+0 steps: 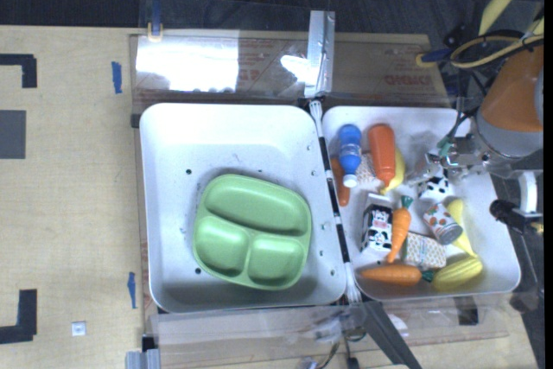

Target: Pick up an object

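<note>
The right bin point(505, 276) holds a jumble of toy items. A blue bottle point(348, 147) and an orange bottle point(382, 153) lie at its back left. A black-and-white carton point(378, 227), a slim carrot point(400, 229) and a fat carrot point(390, 275) lie toward the front. A small can point(443, 225), a cow-patterned piece point(436, 186) and a yellow banana point(458, 272) lie on the right. My gripper point(451, 160) hangs over the bin's back right, just above the cow-patterned piece. I see nothing held in it.
A green divided plate point(252, 229) lies in the left bin point(164, 143). A clear panel and a metal post point(320, 52) stand behind the bins. The grey and orange arm point(514, 112) comes in over the right rim.
</note>
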